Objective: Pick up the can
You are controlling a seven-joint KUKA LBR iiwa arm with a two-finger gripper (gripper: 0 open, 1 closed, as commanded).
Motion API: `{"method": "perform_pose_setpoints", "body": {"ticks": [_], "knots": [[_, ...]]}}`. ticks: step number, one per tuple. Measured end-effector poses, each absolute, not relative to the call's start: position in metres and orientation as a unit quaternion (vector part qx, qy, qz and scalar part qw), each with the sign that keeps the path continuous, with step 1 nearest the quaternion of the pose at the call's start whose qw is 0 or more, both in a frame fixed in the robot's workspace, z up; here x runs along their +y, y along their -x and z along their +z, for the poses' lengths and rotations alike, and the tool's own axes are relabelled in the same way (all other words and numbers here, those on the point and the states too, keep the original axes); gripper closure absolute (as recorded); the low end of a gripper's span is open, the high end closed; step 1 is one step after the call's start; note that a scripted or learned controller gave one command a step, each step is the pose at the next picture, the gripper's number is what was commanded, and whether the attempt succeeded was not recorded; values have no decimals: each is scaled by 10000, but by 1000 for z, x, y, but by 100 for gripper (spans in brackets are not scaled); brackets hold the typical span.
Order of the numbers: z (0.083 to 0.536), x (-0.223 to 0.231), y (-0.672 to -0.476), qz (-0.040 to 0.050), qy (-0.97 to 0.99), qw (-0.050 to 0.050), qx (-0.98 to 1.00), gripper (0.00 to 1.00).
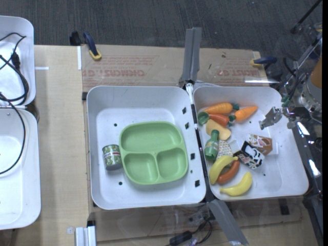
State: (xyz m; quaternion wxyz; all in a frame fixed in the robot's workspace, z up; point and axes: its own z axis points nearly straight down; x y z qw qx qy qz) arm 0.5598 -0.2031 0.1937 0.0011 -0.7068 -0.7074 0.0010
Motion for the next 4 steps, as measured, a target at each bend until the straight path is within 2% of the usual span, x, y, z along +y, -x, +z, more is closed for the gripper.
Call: {"method": "perform_pose_setpoints", "body": {"ticks": [1,2,3,4], "knots": [[117,-198,-550,-44,6653,-95,-7465,0],[92,-171,-586,1,7407,-5,-6719,0],[102,-201,-535,9,7669,9,-6418,0],[92,-207,-603,-18,7144,22,-6998,0]]}}
